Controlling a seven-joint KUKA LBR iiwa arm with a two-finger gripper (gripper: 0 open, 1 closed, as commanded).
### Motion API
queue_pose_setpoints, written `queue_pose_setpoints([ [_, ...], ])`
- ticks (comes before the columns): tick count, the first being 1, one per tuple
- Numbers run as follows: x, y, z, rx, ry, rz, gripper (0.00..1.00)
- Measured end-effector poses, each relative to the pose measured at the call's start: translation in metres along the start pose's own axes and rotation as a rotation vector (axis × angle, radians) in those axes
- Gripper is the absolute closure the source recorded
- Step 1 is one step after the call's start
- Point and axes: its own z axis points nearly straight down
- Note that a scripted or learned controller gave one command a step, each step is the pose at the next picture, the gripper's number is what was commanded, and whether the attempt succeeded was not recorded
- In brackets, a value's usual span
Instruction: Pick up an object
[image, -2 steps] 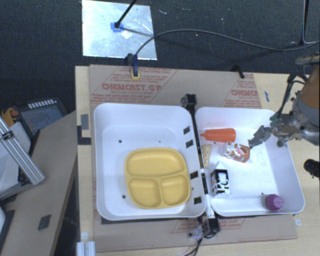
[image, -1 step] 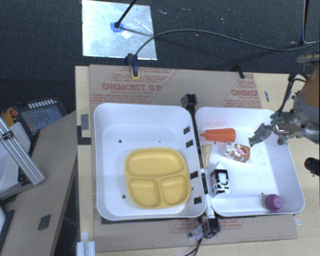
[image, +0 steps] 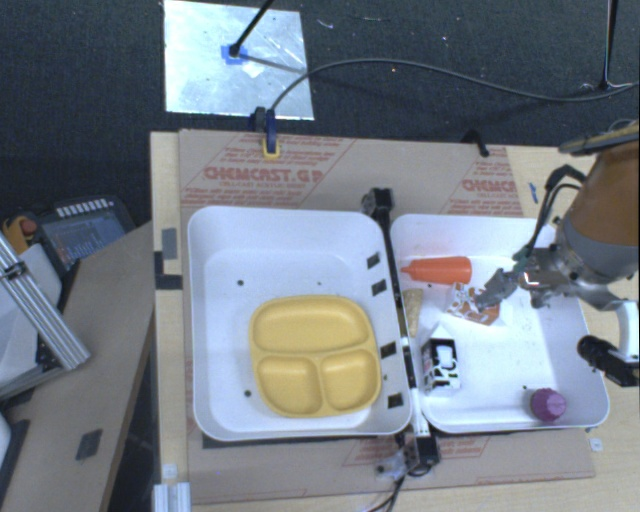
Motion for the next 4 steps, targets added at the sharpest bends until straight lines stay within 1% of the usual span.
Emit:
queue_pose_setpoints([
  [1,0.001,0.005,0.062,0.001,0.000,0.001,0.00],
  [2,0.011,0.005,0.114,0.000,0.000,0.002,0.00],
  [3,0.010,0.006,0.101,-0.005,-0.002,0.002,1.00],
  [4,0.012,0.008,0.058,-0.008,-0.002,-0.002,1.00],
])
